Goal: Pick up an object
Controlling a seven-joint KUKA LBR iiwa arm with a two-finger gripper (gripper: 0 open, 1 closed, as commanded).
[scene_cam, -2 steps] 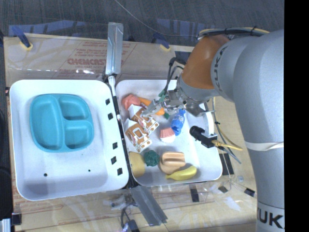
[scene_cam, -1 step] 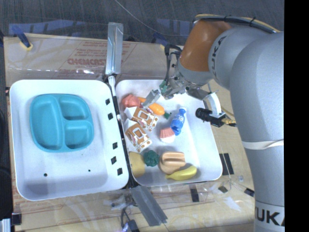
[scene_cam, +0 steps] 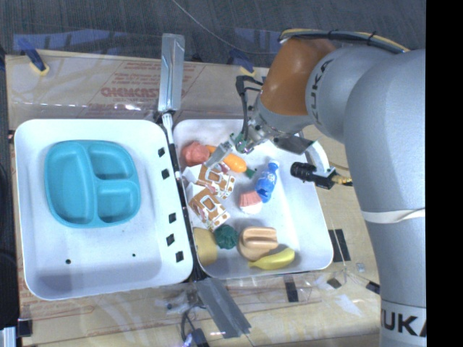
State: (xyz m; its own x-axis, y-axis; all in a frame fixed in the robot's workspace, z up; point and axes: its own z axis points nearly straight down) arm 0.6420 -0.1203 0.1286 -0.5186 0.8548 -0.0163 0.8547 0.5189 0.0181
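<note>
Camera view: grey arm (scene_cam: 362, 85) w/ orange band reaches in from the right, over the right bin (scene_cam: 307, 215). The tool (scene_cam: 242, 143) sits low at that bin's upper part, just above an orange piece (scene_cam: 235, 163); can't tell its state, nothing seen gripped. Right bin is crowded w/ toy food: pink-red item (scene_cam: 193, 152) at top left, blue bottle (scene_cam: 266, 181) mid, pink-white piece (scene_cam: 250, 200) beside it, orange-white patterned packs (scene_cam: 211, 190) along the left wall, green item (scene_cam: 226, 236), hot dog (scene_cam: 258, 239), banana (scene_cam: 273, 259) near the front edge. Left bin (scene_cam: 43, 266) holds a teal divided tray (scene_cam: 92, 181). Both bins rest on the surface (scene_cam: 87, 78).
</note>
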